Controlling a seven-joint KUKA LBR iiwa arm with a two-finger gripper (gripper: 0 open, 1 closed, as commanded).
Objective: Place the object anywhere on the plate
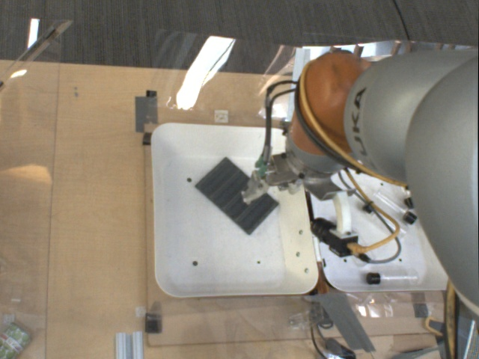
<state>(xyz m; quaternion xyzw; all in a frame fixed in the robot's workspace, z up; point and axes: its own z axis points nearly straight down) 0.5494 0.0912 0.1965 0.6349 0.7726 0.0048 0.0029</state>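
Matt plastics on pale wood

The dark ribbed plate point(236, 194) looks matt; the white bin point(179, 268) is smooth plastic; the bench point(75, 200) is wood-grained under glossy clear sheeting.

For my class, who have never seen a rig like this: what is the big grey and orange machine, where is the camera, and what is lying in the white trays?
The grey machine with the orange band is a robot arm, reaching in from the right. The single camera sits above the bench and looks down at a slant.

On the bench are two shallow white bins. The left bin holds a dark ridged rectangular plate, lying flat and turned diagonally. The right bin is largely covered by the arm.

At the arm's tip is a two-finger gripper, placed over the plate's right part. Whether it holds anything is too small to tell here. A separate object to be placed cannot be made out.
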